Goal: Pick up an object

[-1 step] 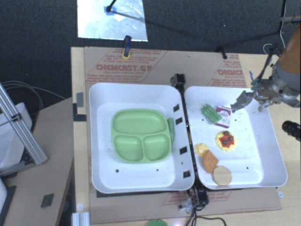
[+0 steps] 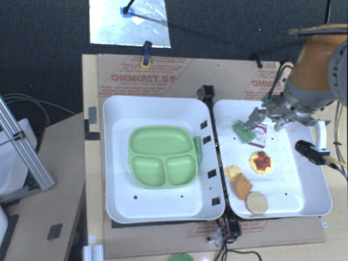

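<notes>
The left bin (image 2: 117, 162) carries a green divided tray (image 2: 162, 156) lying flat in its middle, well clear of the arm's side, so it looks like a fixture rather than a target. The right bin (image 2: 304, 200) holds the loose pickable things: a green packet (image 2: 243, 131) and a white-and-purple wrapper (image 2: 259, 136) touching each other near the upper left, a yellow tart with red topping (image 2: 261, 162) just below, and a yellow piece (image 2: 232, 172), a waffle cracker (image 2: 243, 186) and a round biscuit (image 2: 256, 203) clustered near the bottom left. The arm leans in from the right, wrist tilted down, with the gripper (image 2: 267, 118) spread apart directly above the packet and wrapper, clamped on nothing. That pair is probably the target.
</notes>
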Robot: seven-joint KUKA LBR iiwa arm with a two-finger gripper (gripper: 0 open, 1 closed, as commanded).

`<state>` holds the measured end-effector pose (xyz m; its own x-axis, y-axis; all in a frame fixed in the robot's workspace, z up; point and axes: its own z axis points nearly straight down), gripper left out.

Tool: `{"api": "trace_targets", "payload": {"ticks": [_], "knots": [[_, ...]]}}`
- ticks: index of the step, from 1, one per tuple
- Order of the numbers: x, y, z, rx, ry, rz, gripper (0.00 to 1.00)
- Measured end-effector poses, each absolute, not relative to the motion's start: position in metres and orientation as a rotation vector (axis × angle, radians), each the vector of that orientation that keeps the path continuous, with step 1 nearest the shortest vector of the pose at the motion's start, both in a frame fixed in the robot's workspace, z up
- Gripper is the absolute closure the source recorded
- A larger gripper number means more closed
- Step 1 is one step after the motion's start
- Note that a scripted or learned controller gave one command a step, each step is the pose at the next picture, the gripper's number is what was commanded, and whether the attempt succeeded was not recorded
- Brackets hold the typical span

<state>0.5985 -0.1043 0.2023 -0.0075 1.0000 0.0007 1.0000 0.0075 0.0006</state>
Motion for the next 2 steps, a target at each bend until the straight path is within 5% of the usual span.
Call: {"api": "trace_targets", "payload": {"ticks": [1,2], "knots": [[0.673,-0.153,0.104,-2.225,-2.234,-0.011,0.0],[0.602,-0.147,0.083,-2.218,-2.218,0.004,0.0]]}}
